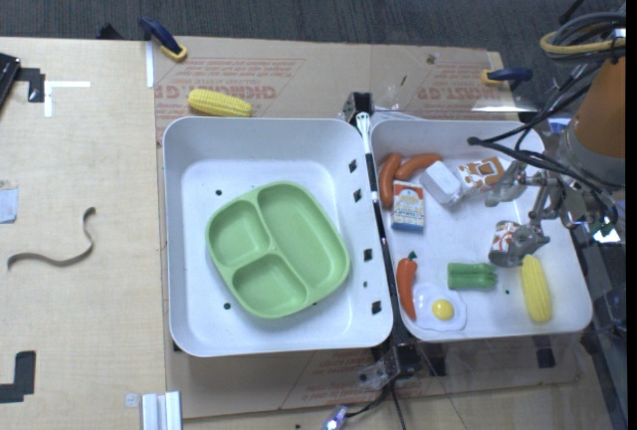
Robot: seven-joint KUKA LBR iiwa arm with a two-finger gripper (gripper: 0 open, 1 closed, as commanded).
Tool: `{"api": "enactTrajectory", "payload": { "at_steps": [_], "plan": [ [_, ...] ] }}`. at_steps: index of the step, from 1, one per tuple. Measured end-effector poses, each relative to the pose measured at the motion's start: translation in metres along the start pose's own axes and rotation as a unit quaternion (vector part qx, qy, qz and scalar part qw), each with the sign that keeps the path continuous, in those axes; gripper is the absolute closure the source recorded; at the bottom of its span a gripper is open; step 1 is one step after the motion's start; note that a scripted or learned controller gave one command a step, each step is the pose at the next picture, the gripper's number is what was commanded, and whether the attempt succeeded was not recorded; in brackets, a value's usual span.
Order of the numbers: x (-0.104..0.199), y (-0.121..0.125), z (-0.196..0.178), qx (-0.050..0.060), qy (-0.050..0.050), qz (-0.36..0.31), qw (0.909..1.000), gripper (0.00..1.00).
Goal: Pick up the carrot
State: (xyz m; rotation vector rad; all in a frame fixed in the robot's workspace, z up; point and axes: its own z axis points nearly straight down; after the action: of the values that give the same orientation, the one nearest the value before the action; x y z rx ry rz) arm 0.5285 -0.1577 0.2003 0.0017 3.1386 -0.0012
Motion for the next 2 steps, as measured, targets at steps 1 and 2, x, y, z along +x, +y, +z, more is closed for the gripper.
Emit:
{"api": "enactTrajectory", "payload": {
  "at_steps": [1,2],
  "plan": [
    [0.025,0.095,0.008,-0.001,0.001,-0.161,0.9870,0.00],
    [0.032,0.150,0.007,0.000,0.001,-0.045,0.9990,0.00]
  ]
}}
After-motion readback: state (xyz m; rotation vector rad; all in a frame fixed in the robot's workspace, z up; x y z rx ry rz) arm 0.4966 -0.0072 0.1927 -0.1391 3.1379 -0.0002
